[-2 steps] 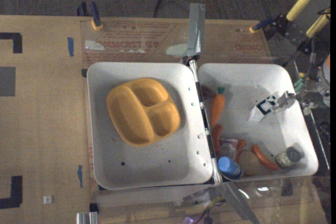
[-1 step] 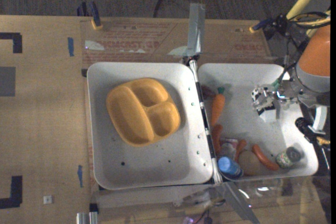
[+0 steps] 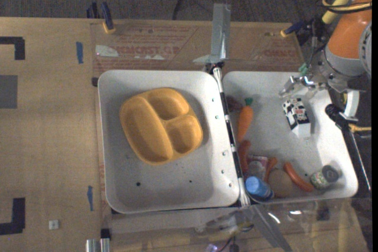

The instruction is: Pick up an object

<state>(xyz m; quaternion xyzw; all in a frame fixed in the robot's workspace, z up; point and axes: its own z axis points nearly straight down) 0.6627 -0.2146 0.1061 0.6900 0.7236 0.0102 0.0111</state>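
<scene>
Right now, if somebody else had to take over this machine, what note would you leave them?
Claw: hovers over the right bin's far end, nothing visibly held; I cannot tell if it is open.
Things: carrot by the divider; small black-and-white item just below the claw; blue cap, sausage-like piece and a small round jar along the near edge. Yellow divided plate sits in the left bin.
Done: nothing picked yet.
Left: grasp and lift one object.
</scene>
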